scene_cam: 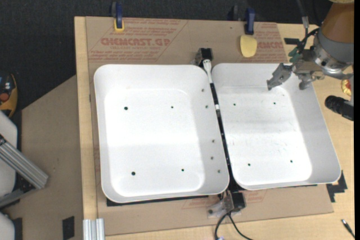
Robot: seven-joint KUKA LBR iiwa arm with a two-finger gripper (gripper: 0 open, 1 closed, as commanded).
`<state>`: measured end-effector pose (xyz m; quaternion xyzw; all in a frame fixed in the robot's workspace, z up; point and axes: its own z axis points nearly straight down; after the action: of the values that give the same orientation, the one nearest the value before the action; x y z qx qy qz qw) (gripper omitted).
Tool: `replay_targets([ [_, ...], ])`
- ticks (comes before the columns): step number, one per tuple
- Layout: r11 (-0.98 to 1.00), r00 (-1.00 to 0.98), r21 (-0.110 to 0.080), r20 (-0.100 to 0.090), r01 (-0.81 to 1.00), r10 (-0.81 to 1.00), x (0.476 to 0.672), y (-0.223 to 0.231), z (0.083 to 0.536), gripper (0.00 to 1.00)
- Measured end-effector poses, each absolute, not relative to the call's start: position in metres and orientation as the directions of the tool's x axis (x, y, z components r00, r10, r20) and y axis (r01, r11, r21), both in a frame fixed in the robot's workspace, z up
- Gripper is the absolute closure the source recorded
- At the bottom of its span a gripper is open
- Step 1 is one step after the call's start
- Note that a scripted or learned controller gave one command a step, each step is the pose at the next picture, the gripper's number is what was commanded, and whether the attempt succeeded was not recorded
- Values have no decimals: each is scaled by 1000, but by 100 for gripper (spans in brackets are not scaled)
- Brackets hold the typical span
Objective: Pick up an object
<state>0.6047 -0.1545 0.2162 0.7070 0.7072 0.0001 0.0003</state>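
- Two shallow white bins sit side by side on a brown board (169, 36) w/ red print; board lies on a pale wood bench (50, 137), dark carpet beyond.
- Left bin (107, 137): smooth glossy plastic, rounded corners, a few small dark dots on the floor.
- Right bin (315, 149): same shape & finish, same small dots, faint scuffing mid-floor. Its near-right corner overhangs the board edge.
- Arm (337, 25) comes in from the right, up by the right bin's far-right corner. Tan/orange rounded section on top, grey metal wrist below, cables alongside.
- Gripper (289, 78) hangs over the far end of the right bin, angled down toward the bin floor. One grey finger points left-down, other stubbier one sits to its right; they look spread apart w/ nothing between them.
- No object to pick up can be made out in either bin.
- Black strip (216, 115) runs betw. the two bins, black clip at its far end.
- Two blue clamps (117, 11) pin the board's far edge; the right one holds a small yellow pad (248, 45).
- Black cable & plug (230, 205) at the near edge betw. the bins.
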Motion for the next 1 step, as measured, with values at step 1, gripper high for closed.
replay_targets([
  [1, 1, -1, 4, -1, 1000, 1000, 605, -155, 227, 100],
])
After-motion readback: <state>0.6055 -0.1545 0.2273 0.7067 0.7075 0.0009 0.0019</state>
